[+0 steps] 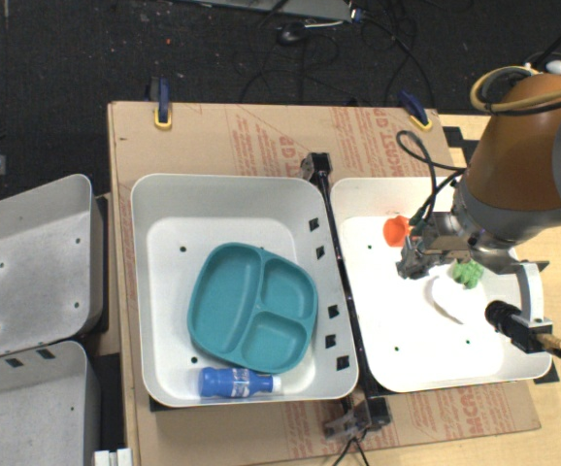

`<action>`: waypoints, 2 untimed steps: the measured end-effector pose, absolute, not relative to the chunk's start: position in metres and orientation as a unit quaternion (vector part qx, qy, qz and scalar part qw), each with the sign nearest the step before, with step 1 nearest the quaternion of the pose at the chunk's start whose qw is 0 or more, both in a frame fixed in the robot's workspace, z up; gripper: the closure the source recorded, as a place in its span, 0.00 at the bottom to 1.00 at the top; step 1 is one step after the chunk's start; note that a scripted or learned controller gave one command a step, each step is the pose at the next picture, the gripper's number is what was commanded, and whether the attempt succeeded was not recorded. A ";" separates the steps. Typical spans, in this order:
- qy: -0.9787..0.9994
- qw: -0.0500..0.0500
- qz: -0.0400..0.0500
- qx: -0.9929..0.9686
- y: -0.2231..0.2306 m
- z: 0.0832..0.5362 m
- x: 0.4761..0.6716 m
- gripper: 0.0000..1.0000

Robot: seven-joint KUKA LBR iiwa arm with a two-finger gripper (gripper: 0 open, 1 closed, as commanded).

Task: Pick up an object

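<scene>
Nearest the camera, a blue bottle (239, 383) lies on its side along the near wall of the left bin (160, 260), its cap end pointing toward the right bin (407, 362). Just beyond it, and overlapping its top edge, a teal plate (253, 307) with three compartments sits tilted across the middle of that bin. In the right bin, where I reach in, a pale curved piece (445, 305) lies on the floor, hard to make out against the white. A small green piece (468, 274) sits just beyond it, under my wrist. My gripper (413, 260) hangs low over the bin floor to the left of the green piece, near it but apart from it. From this angle I cannot tell how far it is open, and I see nothing held in it. An orange piece (395, 230) lies just past the gripper, toward the far wall. Both bins rest on a cardboard sheet (261, 134), and two clamps (163, 106) grip its far edge.
</scene>
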State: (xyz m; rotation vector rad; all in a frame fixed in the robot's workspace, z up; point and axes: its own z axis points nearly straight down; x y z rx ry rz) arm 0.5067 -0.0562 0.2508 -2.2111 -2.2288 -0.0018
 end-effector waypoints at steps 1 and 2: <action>-0.710 0.001 0.000 -0.704 0.002 0.256 0.509 1.00; -0.710 0.001 -0.001 -0.704 0.065 0.255 0.513 1.00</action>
